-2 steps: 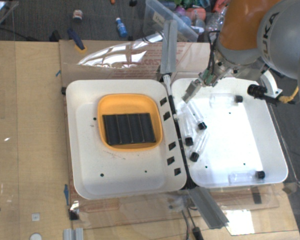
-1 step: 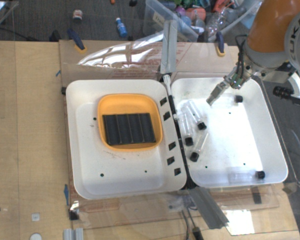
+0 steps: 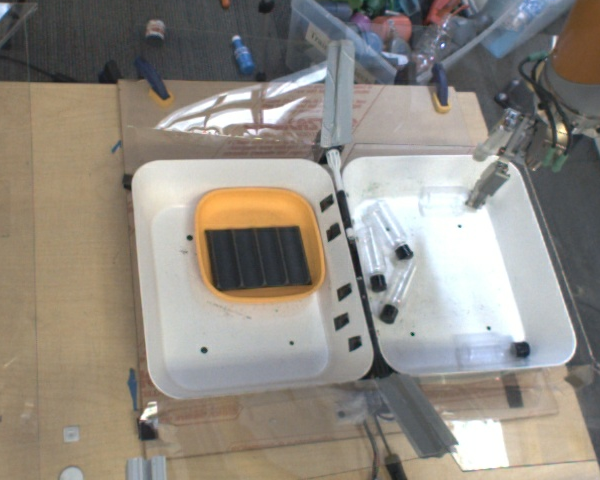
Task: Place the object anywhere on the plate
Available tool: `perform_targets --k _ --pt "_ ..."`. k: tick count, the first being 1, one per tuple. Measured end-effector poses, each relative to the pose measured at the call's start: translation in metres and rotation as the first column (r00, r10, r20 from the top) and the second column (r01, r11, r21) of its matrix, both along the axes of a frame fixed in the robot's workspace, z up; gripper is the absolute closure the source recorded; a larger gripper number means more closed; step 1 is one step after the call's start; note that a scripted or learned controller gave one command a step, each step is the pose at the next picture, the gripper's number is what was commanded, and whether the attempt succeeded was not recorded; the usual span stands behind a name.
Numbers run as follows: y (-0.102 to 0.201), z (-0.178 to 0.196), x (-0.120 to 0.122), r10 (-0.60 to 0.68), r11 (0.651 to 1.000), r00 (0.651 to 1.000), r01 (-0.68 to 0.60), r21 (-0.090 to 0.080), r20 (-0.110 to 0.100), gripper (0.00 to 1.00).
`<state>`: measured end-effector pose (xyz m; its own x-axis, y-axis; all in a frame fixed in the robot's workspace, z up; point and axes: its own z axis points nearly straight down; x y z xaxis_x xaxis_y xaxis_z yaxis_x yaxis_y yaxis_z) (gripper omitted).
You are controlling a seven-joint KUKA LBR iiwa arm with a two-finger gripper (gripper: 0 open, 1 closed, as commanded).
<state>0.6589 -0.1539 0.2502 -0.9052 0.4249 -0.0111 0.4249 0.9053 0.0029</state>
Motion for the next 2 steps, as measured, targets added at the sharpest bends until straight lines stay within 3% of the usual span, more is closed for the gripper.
perform_targets --k 1,2 --pt "-0.021 -0.018 0.001 0.454 0.891 0.891 -0.454 0.001 -0.006 0.0" --pt "-0.065 -0.039 0.01 0.506 0.863 0.863 -0.506 -0.005 -0.002 0.0"
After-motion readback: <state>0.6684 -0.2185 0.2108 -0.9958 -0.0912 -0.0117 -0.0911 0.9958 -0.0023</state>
